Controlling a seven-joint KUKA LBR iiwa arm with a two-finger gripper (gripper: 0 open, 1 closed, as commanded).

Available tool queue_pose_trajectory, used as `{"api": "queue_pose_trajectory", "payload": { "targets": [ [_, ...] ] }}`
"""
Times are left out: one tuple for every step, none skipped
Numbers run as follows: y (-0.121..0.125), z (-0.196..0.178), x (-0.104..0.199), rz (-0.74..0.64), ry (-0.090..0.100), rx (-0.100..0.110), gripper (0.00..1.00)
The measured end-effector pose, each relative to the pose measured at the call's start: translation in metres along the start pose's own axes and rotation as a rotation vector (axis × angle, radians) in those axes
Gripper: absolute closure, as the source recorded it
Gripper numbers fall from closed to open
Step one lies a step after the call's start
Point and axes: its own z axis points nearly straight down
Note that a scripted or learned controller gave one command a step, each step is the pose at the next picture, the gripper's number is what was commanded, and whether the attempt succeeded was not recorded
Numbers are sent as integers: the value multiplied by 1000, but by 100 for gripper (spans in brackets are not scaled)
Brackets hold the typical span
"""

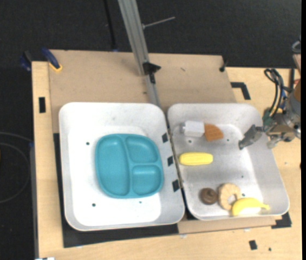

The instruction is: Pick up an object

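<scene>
The right bin (261, 169) holds several small items. A white block (194, 128) and an orange wedge (213, 132) lie near its far left. A yellow corn cob (196, 158) rests by the left wall. At the near edge sit a brown round piece (208, 195), a beige cookie (228, 195) and a yellow banana (248, 206). My gripper (262, 138) hangs over the bin's right rim, open, with nothing between its fingers. It is well right of the orange wedge and above the banana's end of the bin.
The left bin (77, 145) carries a teal divided plate (129, 165). A metal post (136, 37) rises from behind the two bins. Cables (276, 91) hang by the arm at the right. The right bin's middle floor is bare.
</scene>
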Motion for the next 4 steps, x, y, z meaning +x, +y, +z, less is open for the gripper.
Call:
{"api": "queue_pose_trajectory", "payload": {
  "targets": [
    [-4,62,0,1,0,1,0],
    [-5,105,1,2,0,0,0],
    [-3,91,0,5,-3,-7,100],
    [1,26,-6,-1,-4,-11,100]
  ]
}}
